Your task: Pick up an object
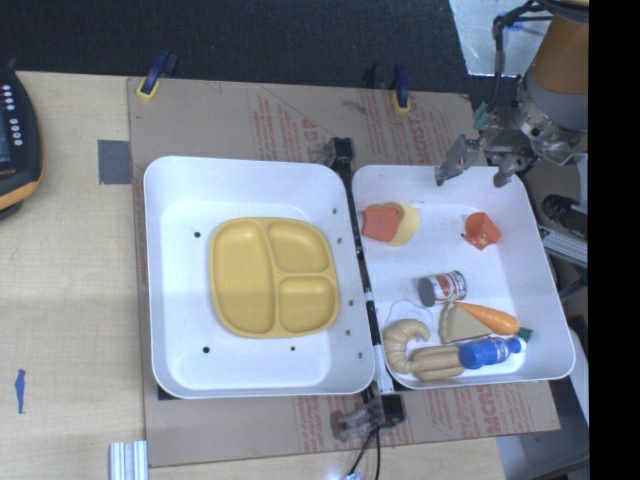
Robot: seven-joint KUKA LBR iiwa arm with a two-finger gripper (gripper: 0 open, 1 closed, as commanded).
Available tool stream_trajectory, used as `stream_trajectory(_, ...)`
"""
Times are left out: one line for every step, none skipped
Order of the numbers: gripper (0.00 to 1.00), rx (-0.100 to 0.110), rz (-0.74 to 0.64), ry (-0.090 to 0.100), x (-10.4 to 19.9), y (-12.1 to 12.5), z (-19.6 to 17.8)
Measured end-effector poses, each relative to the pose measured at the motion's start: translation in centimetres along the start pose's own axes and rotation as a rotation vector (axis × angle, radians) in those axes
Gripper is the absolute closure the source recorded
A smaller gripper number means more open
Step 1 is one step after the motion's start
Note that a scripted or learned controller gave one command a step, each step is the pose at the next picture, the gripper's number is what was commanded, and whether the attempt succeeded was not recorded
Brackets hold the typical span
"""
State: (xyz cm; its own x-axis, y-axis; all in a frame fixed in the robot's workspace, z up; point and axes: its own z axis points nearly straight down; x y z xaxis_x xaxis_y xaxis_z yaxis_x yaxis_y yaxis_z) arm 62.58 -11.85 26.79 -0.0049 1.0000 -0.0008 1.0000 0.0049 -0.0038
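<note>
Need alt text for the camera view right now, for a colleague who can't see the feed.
The open gripper hovers over the far edge of the right bin, holding nothing. That bin holds a red piece, a red-and-yellow piece, a small can, a carrot, a croissant and a blue bottle. The left bin holds a yellow divided tray.

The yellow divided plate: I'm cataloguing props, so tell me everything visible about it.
The yellow divided plate looks like matte plastic, a rounded rectangle with three compartments: one long section along its left side and two smaller ones on the right. It lies flat, right side up and slightly rotated, in the middle of the left white bin. It touches only the bin floor.
</note>
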Motion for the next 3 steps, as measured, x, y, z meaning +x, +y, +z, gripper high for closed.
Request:
stream_trajectory(0.0, 0.014, 0.003, 0.004, 0.3, -9.9, 8.1)
stream_trajectory(0.0, 0.004, 0.001, 0.001, -0.8, -8.9, 18.2)
stream_trajectory(1.0, -0.002, 0.0, -0.002, -0.9, -8.8, 16.6)
